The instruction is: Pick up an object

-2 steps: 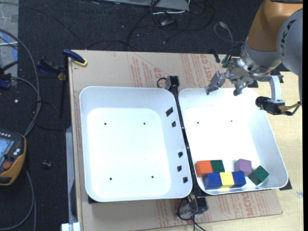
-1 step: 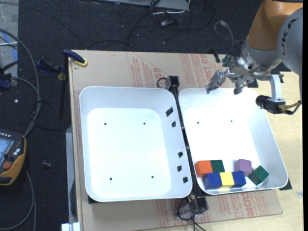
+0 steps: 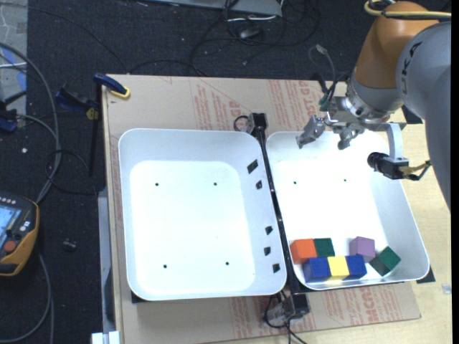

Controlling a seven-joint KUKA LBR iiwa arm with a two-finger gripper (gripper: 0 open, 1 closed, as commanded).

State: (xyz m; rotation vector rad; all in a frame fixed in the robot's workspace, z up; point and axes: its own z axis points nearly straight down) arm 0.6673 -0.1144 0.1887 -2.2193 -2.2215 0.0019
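Note:
Several small blocks lie along the near edge of the right bin: an orange block, a dark green one, two blue ones, a yellow one, a purple one and a green one. My gripper hangs over the far edge of the right bin, well away from the blocks. Its two fingers are spread apart with nothing between them.
The left bin sits beside the right one, with a black divider strip between them. Cables and a yellow-handled clamp lie beyond the board's far left corner. A handheld controller rests at the far left.

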